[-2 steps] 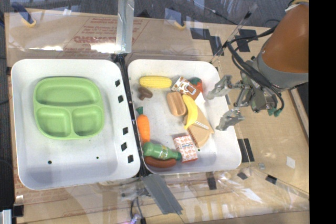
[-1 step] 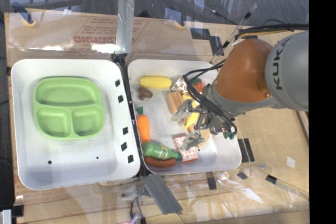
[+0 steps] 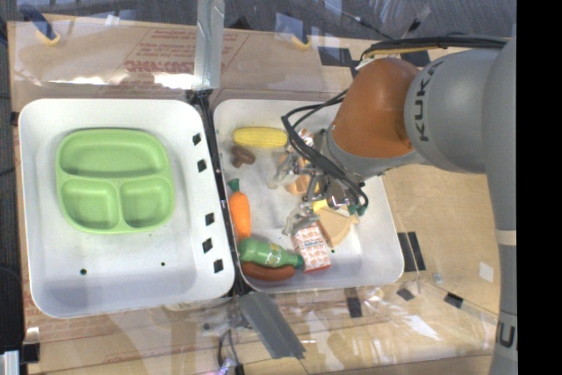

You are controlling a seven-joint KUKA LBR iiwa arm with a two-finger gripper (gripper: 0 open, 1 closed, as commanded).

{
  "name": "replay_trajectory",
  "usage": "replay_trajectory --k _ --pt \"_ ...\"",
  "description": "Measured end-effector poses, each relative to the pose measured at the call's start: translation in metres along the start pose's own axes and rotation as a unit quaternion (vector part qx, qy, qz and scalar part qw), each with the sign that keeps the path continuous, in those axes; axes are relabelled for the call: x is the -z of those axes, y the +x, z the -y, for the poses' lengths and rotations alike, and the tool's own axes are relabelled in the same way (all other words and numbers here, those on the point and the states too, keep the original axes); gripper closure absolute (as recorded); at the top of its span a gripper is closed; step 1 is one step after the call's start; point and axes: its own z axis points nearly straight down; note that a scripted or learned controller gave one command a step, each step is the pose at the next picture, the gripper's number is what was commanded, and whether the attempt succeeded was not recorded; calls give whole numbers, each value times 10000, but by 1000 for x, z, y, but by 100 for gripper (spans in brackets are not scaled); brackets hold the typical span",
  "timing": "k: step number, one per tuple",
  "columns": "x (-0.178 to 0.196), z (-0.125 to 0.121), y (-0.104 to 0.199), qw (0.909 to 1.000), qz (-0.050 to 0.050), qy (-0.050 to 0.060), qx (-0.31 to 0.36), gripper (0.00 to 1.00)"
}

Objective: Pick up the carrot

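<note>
Two shallow white plastic bins sit side by side on the tabletop (image 3: 439, 189), which is covered in brown cardboard and tape. The left bin (image 3: 35, 189) holds a light green plastic tray with three compartments (image 3: 114, 180). The right bin (image 3: 382, 246) holds the toy food. The small orange carrot with a green tip (image 3: 239, 212) lies along that bin's left wall, lengthwise, roughly midway down. Just below it rests a green bottle-shaped toy (image 3: 268, 255), touching a brown sausage-like piece (image 3: 268, 272). A yellow corn cob (image 3: 260, 137) lies near the bin's far edge, with a small dark brown lump (image 3: 241, 156) just beside it. The grey arm with its orange band (image 3: 378, 114) reaches in from the right, and the jaws (image 3: 309, 189) hang over the bin's middle, apart from the carrot, near a tan wedge (image 3: 336, 227) and a red-and-white packet (image 3: 311, 247). Cables and clutter hide them, so I cannot tell whether they are apart or together.
</note>
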Motion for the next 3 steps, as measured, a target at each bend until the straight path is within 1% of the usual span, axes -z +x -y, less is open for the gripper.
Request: replay_trajectory --k 1,2,3 --pt "12 -2 -2 10000 22 7 43 100" --pt "91 -141 -9 9999 49 -4 160 100" --pt "161 -87 1 10000 57 23 69 100"
